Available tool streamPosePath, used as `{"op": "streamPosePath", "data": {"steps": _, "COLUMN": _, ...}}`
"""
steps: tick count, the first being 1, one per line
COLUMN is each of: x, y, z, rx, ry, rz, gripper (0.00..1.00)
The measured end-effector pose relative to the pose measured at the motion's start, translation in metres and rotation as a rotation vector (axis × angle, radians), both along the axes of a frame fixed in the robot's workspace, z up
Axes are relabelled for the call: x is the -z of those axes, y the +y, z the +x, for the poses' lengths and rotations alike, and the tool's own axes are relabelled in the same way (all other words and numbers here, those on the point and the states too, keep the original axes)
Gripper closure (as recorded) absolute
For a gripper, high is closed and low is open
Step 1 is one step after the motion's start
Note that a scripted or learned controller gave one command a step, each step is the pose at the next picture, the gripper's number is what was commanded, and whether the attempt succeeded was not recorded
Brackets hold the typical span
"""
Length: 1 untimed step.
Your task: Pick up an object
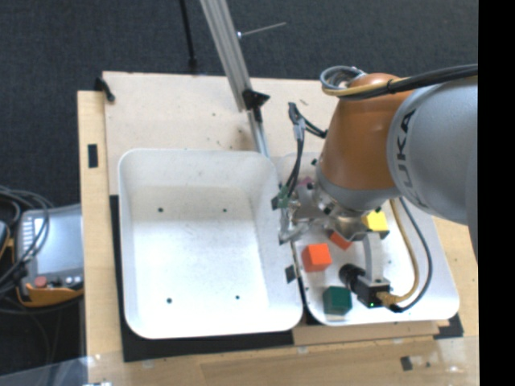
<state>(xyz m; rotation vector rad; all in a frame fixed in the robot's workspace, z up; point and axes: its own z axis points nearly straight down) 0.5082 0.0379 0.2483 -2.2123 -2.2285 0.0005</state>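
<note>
green block point(337, 299): nearest the bottom edge, sitting in the right bin point(438, 300) at its lower left corner, right by the wall between the two bins.
black part point(364, 286): just right of the green one, dark chunky thing with a tiny green light, looks like part of the arm's gear, can't say more.
orange block point(317, 255): a bit higher up in the same bin, lying loose on the white floor, nothing gripping it.
gripper point(310, 219): low centre-right of the frame, just above the orange block, tucked under the wrist. honestly can't tell how it's set, the wrist hides it, and i can't see anything held in it.
red piece point(340, 239): a sliver poking out under the wrist, right of the orange block.
yellow block point(376, 221): further right, half hidden by the arm point(438, 151).
left bin point(201, 240): white, speckled, centre-left of frame.
writing: "uka" in dark letters on the grey arm casing, upper right.
metal rail point(228, 51): leans in from the top of the frame.
</note>
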Motion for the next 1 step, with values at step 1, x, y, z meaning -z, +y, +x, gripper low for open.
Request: {"op": "streamPosePath", "data": {"steps": 1, "x": 0.0048, "y": 0.0564, "z": -0.016, "rx": -0.001, "ry": 0.0, "rz": 0.001, "gripper": 1.0}}
